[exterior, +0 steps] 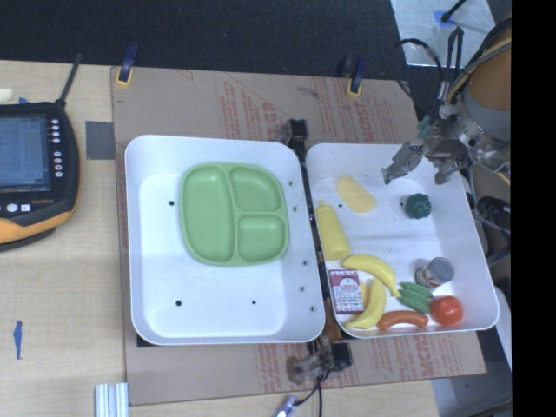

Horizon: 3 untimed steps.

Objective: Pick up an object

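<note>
My gripper (423, 170) hangs open above the far part of the right bin (469, 233), its two fingers spread wide with nothing between them. Just below it lies a dark green ball (418, 205). A pale yellow lump (356, 194) rests to its left. Along the bin's left wall stands a yellow bottle (331, 230). At the near end lie a banana (373, 285), a small red-and-white box (347, 291), a green pepper (415, 295), a sausage (402, 321), a tomato (446, 310) and a tin can (434, 272).
The left bin (156, 259) holds a green divided plate (234, 213). An orange-edged teach pendant (30, 168) lies on the bench at far left. Clamps (351, 74) pin the cardboard at the back edge.
</note>
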{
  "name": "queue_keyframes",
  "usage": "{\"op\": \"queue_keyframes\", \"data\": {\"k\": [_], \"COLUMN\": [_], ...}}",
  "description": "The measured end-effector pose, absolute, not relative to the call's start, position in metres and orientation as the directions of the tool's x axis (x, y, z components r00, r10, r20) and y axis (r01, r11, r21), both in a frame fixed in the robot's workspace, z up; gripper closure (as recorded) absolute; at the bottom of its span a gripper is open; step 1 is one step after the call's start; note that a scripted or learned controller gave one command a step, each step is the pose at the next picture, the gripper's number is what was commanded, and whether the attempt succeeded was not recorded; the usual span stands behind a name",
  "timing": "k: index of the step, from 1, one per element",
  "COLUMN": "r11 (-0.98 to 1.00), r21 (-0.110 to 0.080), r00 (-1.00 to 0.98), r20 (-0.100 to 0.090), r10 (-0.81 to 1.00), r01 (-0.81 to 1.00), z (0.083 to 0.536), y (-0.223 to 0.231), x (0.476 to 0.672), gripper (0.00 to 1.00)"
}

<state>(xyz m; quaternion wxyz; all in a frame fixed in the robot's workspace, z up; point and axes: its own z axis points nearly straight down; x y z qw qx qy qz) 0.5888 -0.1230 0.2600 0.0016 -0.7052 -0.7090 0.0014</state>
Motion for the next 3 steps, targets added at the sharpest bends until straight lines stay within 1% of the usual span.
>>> {"op": "queue_keyframes", "data": {"k": [1, 2, 3], "r11": [0.004, 0.006, 0.005], "r21": [-0.005, -0.004, -0.001], "r00": [-0.004, -0.006, -0.005], "r20": [-0.002, 0.0, 0.001], "r10": [1.0, 1.0, 1.0], "r01": [1.0, 1.0, 1.0], "z": [0.173, 0.091, 0.211], "y": [-0.204, -0.212, -0.129], "x": [0.532, 0.475, 0.584], "gripper": [0.0, 0.0, 0.0]}}
